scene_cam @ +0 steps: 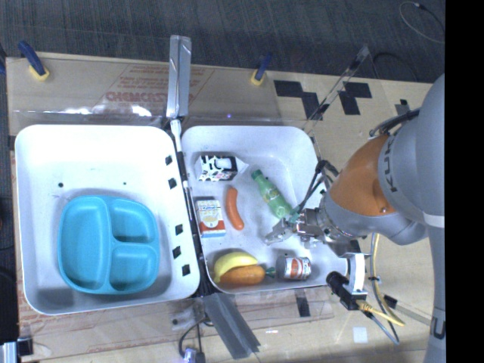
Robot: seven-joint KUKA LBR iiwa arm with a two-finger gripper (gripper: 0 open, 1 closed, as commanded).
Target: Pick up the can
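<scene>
Pincer [278, 229] is hovering with fingers spread, grasping nothing, just above the can [293, 268], which is lying on its side in the right bin [299, 138]. Risk: descending fingers could be nudging it rolling toward the orange [243, 276].

Bench top [227, 82]: light wood-coloured board with faint red printing, up and left of the claw [291, 229]. Blue clamps at its far edge [34, 60], [262, 68]. Black square markings [321, 95] on the board above the claw. Floor [249, 13] beyond the bench: dark, ribbed carpet-like texture, farther up still. Thin cable [420, 13] loops over it, up and right. Metal divider strip [179, 74] stands up-left of the claw. Lighting even, no hard shadows.
</scene>
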